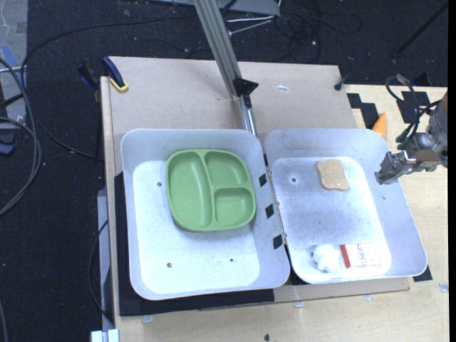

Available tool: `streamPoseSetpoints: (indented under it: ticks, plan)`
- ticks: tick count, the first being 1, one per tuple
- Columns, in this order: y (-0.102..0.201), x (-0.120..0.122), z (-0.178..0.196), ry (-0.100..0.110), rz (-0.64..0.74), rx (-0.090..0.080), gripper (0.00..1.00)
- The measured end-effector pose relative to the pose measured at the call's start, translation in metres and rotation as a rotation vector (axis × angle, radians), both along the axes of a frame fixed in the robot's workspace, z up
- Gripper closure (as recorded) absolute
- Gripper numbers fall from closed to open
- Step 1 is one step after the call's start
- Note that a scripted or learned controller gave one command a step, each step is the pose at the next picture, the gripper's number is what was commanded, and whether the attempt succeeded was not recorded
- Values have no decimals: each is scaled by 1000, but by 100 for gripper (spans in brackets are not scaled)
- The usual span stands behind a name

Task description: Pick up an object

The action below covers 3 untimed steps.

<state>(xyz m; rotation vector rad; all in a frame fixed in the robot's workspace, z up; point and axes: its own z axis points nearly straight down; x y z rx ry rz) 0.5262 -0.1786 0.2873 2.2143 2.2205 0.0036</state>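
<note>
Hovering at the right bin's point(399, 212) outer rim, we are keeping the jaws point(390, 171) low over the wall, and we cannot tell whether they are apart or together. Just inward of them, the tan sponge point(333, 174) is lying flat on the floor. It is looking light, soft and squashy, so we are favouring a pinch across its short sides. The white ball point(326, 257) and box point(363, 255) are sitting nearer us, well apart.

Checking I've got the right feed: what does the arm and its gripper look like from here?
Little of it is in frame at the right edge: a pale grey wrist section ending in a dark grey metal gripper, with black cables looped above it.
</note>
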Motion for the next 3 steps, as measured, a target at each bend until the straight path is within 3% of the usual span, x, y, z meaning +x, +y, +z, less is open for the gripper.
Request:
streamPoseSetpoints:
  ticks: [3]
  plan:
    - [167, 33, -46, 8, 5, 3, 100]
